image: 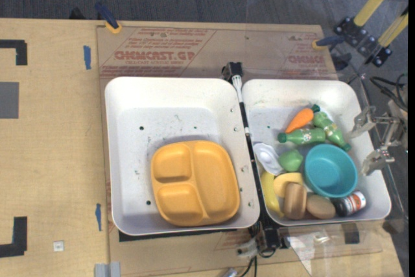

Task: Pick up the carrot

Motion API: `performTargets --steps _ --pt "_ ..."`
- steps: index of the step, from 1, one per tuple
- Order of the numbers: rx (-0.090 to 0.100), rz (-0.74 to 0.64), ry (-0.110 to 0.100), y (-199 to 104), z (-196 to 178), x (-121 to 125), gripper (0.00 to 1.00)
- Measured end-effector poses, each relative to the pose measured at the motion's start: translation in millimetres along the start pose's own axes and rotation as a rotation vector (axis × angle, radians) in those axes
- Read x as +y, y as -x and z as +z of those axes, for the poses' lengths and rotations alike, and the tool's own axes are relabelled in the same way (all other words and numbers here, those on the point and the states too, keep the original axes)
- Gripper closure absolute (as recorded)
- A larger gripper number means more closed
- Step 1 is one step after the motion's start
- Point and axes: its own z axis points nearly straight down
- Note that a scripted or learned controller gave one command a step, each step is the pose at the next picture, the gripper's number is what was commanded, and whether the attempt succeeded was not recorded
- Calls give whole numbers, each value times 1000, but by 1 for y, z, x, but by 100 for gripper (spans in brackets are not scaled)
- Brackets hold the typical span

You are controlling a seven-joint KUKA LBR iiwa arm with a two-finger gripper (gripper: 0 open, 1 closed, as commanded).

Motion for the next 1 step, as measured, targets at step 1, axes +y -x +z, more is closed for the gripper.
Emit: performTargets --steps 1 --pt "-8 -394 -1 -15 128 30 0"
